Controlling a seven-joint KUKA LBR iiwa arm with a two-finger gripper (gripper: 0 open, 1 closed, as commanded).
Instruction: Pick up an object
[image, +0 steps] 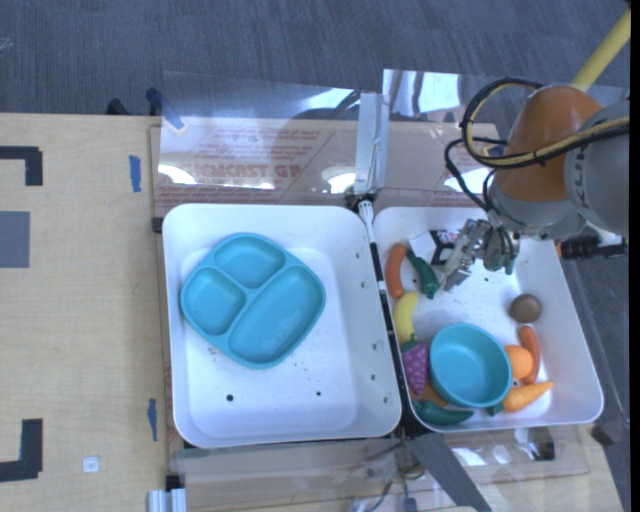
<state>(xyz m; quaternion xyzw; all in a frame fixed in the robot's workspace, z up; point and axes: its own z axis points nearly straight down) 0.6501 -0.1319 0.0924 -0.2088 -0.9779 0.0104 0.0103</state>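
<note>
My gripper (481, 268) hangs over the back of the right bin (575, 330), open, with nothing between its fingers. Just to its left lie a dark green pepper (421, 276) and an orange sausage-shaped toy (396, 270). A brown ball (526, 307) sits to the gripper's front right. Nearer the front stand a blue bowl (470, 365), a yellow banana (404, 318), purple grapes (414, 368), an orange piece (524, 352) and a carrot (526, 396).
The left bin (200, 400) holds a blue divided plate (253, 298). A clear plastic sheet (260, 150) stands behind both bins. A metal divider (381, 300) runs between the bins. Something green (438, 413) pokes out under the bowl.
</note>
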